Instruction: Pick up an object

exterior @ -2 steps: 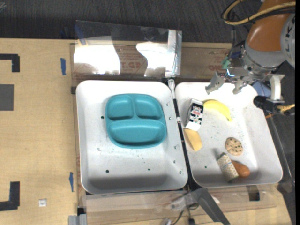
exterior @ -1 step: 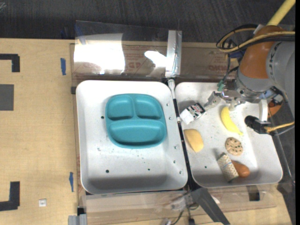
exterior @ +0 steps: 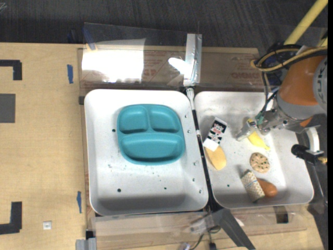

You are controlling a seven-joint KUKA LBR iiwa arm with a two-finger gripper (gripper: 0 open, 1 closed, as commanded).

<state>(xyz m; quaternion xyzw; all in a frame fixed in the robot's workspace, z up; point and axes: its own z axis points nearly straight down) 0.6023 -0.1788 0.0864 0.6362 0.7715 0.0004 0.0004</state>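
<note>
My gripper (exterior: 251, 128) hangs low over the upper middle of the right bin (exterior: 229, 102), at the end of the grey arm with its orange band (exterior: 302, 85). Right beneath and beside it lies a yellow banana-like piece (exterior: 258, 140), touching or nearly touching the gripper tip. A round speckled cookie (exterior: 259, 162) sits just below that. Toward the front lie a tan mesh cylinder (exterior: 252, 185) and an orange piece (exterior: 268, 188) side by side. At the bin's left are a black-and-white small box (exterior: 217, 129) and a yellow-orange oval piece (exterior: 216, 158).
The left bin (exterior: 99, 181) holds a teal divided plate (exterior: 151, 133). A ridge (exterior: 197, 150) separates the two bins. Clear plastic sheeting (exterior: 156, 61) stands behind the bins. Cables (exterior: 270, 56) and a yellow pole (exterior: 309, 17) are at the upper right.
</note>
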